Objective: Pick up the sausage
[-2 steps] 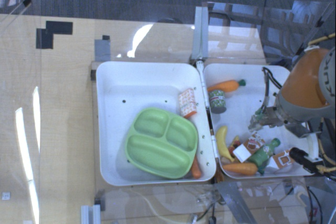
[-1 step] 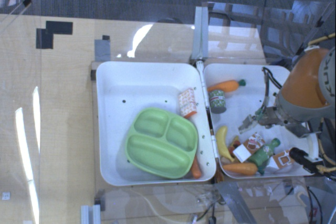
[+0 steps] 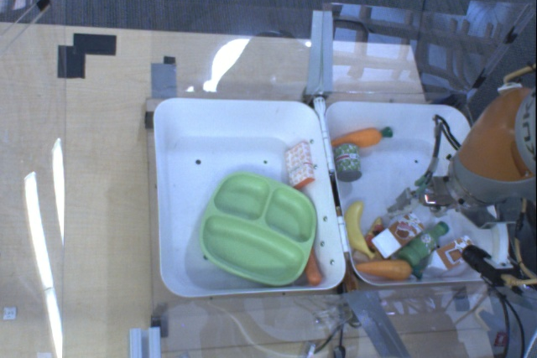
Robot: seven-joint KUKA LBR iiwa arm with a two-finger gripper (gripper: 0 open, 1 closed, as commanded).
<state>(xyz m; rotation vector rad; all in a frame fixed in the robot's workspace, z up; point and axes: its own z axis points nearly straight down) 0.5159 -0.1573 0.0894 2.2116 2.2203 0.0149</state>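
A reddish-brown sausage lies in the left bin, at its front right, partly tucked under the rim of the green divided plate. My gripper hangs low in the right bin, over a cluster of small items near its front. It is well to the right of the sausage, on the other side of the wall between the bins. The arm's orange band is at the right edge of the view.
In the right bin lie a carrot, a small can, a banana, a green bottle, an orange vegetable and small boxes. A red-and-white packet leans by the plate's far corner.
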